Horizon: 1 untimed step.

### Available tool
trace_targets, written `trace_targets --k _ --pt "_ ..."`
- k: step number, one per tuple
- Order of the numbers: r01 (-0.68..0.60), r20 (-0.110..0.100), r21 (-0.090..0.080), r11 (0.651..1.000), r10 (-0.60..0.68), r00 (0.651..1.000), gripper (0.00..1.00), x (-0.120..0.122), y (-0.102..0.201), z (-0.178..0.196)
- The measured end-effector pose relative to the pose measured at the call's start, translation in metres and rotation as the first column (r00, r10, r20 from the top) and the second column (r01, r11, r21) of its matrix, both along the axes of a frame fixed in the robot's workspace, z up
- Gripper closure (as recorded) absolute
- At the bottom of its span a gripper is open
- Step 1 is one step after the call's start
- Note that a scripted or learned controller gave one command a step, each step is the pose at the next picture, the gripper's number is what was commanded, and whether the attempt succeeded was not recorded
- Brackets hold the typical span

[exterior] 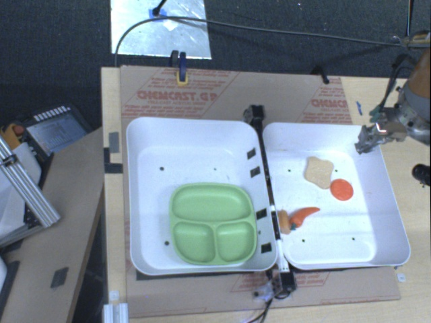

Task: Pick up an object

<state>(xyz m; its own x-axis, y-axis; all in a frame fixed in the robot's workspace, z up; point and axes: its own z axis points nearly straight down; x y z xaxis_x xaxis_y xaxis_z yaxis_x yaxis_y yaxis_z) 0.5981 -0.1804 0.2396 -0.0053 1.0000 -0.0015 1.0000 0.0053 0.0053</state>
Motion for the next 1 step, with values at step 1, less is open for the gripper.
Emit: trace_targets --k 1 --pt "-0.005 -0.002 0.003 1.0 0.005 1.0 1.0 0.005 0.0561 0.0088"
